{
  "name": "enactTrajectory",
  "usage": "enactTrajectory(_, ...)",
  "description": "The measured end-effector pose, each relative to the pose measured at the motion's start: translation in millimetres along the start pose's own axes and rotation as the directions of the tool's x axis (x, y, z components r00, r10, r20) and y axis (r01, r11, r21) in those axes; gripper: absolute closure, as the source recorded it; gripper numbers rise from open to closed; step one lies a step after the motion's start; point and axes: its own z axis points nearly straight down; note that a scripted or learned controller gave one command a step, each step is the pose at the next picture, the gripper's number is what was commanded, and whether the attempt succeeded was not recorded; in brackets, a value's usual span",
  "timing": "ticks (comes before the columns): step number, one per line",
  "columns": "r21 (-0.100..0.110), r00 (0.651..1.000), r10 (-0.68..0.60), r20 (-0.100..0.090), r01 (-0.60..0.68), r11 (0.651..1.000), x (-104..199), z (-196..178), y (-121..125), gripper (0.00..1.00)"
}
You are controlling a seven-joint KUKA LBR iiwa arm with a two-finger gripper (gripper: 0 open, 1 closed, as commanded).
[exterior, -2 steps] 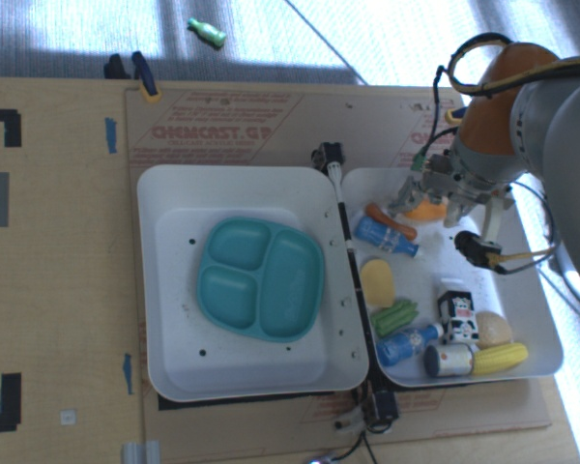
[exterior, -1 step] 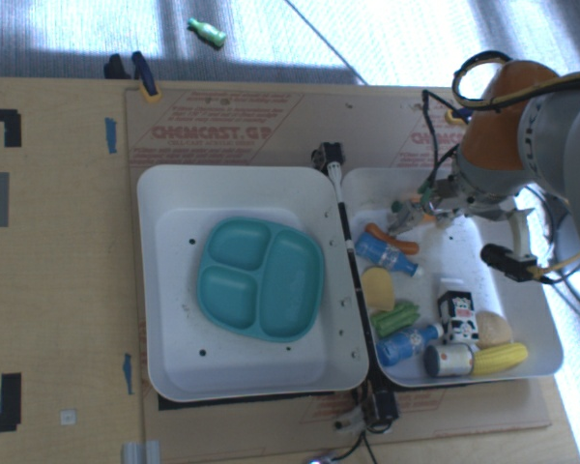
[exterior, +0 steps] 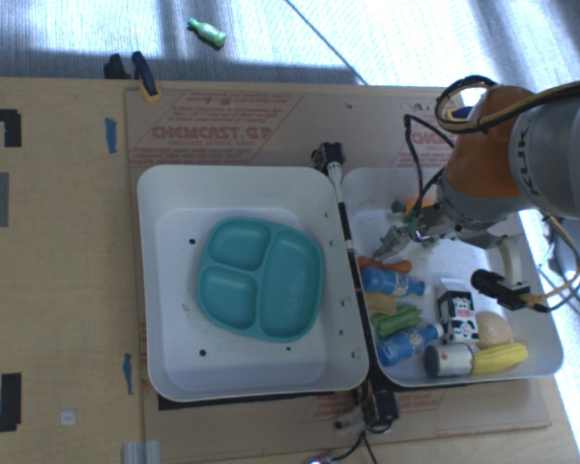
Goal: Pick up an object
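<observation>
The right bin (exterior: 546,351) holds several small toys. Among them are a blue bottle (exterior: 391,283), a yellow piece (exterior: 381,304), a green piece (exterior: 398,322), a second blue bottle (exterior: 406,344), a black-and-white cow carton (exterior: 458,317), a white can (exterior: 447,361), a yellow banana (exterior: 501,358) and a beige lump (exterior: 494,330). My gripper (exterior: 394,242) hangs low over the bin's upper left part, just above the first blue bottle. Its fingers look open, with nothing between them.
The left bin (exterior: 164,259) holds a teal divided plate (exterior: 261,278). A small orange and green item (exterior: 399,204) lies at the right bin's far edge. The arm and its cables (exterior: 503,162) cover the right bin's upper right. A black clamp (exterior: 327,155) sits between the bins.
</observation>
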Motion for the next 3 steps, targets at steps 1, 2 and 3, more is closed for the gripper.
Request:
enactTrajectory(1,-0.001,0.987,-0.164,0.001,0.164,0.987,17.7,-0.6,-93.2,0.0)
enactTrajectory(2,-0.008,0.987,-0.162,0.006,0.162,0.987,16.9,-11.6,-91.0,1.0)
enactTrajectory(3,0.0,1.0,0.009,0.001,-0.009,1.0,96.1,-99.1,-94.2,1.0)
